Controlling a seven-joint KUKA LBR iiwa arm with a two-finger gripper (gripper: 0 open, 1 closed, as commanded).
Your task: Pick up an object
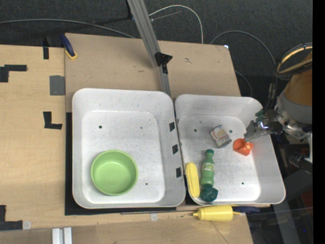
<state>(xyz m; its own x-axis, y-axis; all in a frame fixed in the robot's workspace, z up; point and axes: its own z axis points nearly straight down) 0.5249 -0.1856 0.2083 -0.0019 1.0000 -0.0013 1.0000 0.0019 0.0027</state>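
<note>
Nearest the lens, a yellow squeeze bottle point(215, 213) lies on its side on the wooden bench point(117, 60), just outside the front rim of the right bin point(269, 187). Inside that bin, a yellow corn cob point(192, 179) lies along the left wall, and just beside it a green bottle point(207, 170) lies lengthwise with its cap pointing toward the far side. A dark teal lump point(208, 193) touches the bottle's base. Farther back, near the middle of the bin floor, sits a small grey and tan box point(220, 135), tilted at an angle. To its right, close to the bin's right wall, is a small orange object point(242, 147). The gripper point(255, 129) reaches in over the right rim, its tip just above and beside the orange object; whether the two touch cannot be told, and the blur around the tip leaves the gripper's state unreadable. Behind it the grey arm with its orange band point(298, 93) stands at the right side. The left bin point(81, 136) holds a light green bowl point(114, 172), upright in its near left corner. A grey metal pole point(144, 24) slants across the bench toward the seam between the two bins.
</note>
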